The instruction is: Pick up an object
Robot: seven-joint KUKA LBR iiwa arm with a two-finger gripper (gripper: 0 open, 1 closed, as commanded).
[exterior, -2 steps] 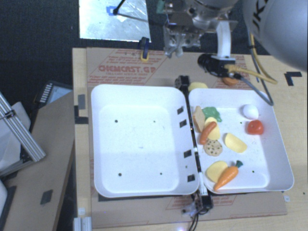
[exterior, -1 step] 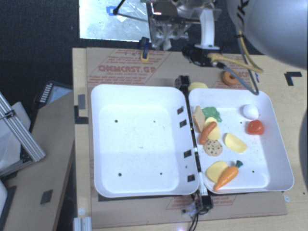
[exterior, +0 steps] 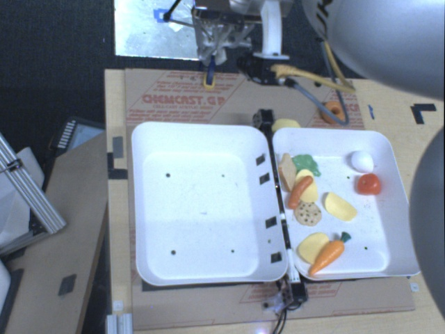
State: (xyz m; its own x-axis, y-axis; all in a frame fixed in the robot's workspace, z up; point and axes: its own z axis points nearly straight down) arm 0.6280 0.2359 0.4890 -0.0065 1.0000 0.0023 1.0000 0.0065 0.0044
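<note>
The right bin (exterior: 389,256) holds several toy foods: a white egg (exterior: 361,161), a red tomato (exterior: 369,184), a green leafy piece (exterior: 306,163), a slice of bread (exterior: 286,171), a cookie (exterior: 307,213), a yellow wedge (exterior: 339,206) and an orange carrot (exterior: 328,255) lying against a yellow piece (exterior: 312,244). My gripper (exterior: 210,60) hangs high at the top of the view, beyond the far edge of the left bin (exterior: 149,207), well away from the food. A small yellow bit (exterior: 208,82) shows just below it; what it is I cannot tell.
A yellow object (exterior: 286,125) sits at the far rim of the right bin. Cables (exterior: 316,96) trail across the cardboard behind the bins. The arm's grey body (exterior: 389,26) looms over the upper right. A metal frame (exterior: 28,193) stands at the left.
</note>
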